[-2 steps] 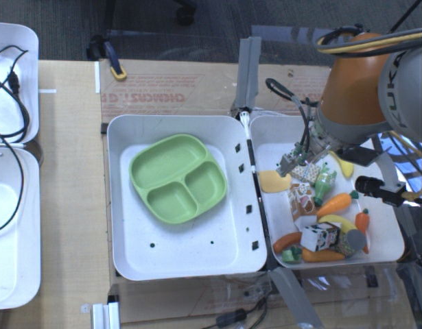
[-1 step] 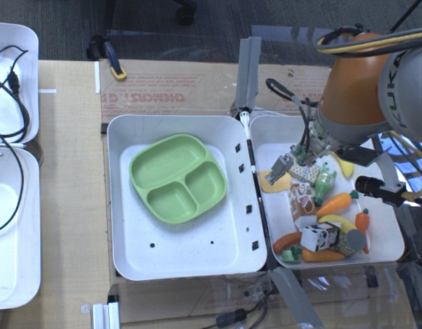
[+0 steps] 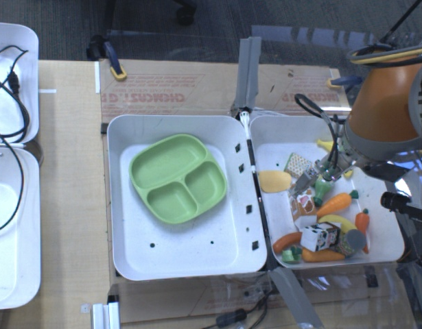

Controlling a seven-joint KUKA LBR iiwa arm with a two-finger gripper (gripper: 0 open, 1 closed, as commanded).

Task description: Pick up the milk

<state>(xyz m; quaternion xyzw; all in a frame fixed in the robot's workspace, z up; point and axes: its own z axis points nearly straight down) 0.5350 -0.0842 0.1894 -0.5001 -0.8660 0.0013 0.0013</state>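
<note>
The milk (image 3: 319,237) is a small white carton with black cow patches. It lies in the front part of the right bin (image 3: 265,137), among toy foods. My gripper (image 3: 311,181) hangs over the middle of that bin, above and slightly left of the carton, with a red and white packet (image 3: 304,203) just below it. The carton lies apart from the gripper, and an orange carrot (image 3: 334,203) and a banana (image 3: 338,221) lie between them.
Around the milk lie a red chili (image 3: 287,240), a second carrot (image 3: 324,256) and a grey round piece (image 3: 355,240). A yellow fruit (image 3: 274,180) and a waffle-patterned box (image 3: 298,163) sit farther back. The left bin (image 3: 121,204) holds a green divided plate (image 3: 178,178).
</note>
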